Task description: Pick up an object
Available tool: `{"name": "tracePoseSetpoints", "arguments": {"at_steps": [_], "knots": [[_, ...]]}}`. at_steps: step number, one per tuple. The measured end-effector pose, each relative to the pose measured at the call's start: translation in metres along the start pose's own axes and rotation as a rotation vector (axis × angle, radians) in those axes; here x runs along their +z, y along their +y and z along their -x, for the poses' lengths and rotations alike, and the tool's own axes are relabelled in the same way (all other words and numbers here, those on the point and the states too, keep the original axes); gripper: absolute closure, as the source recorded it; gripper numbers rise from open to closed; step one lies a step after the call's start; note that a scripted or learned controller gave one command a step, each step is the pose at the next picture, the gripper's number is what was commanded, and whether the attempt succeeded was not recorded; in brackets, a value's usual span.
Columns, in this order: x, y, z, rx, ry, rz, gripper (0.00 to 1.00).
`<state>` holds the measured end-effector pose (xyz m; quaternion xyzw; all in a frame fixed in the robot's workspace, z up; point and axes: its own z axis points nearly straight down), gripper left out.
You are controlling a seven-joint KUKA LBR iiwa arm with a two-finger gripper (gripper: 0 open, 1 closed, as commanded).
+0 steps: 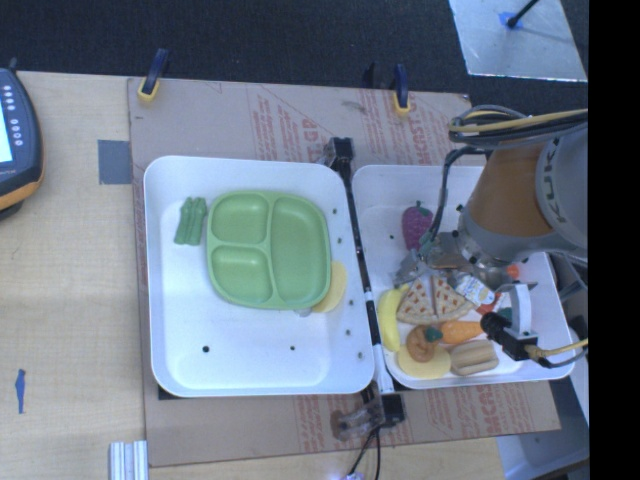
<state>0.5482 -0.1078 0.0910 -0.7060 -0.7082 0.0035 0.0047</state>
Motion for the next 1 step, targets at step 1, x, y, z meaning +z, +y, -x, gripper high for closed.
{"name": "tracePoseSetpoints", "arguments": {"at_steps": [1], "knots": [[-0.0024,0.0643,0.0110,-0.002,-0.003,0.015,0.00]]}}
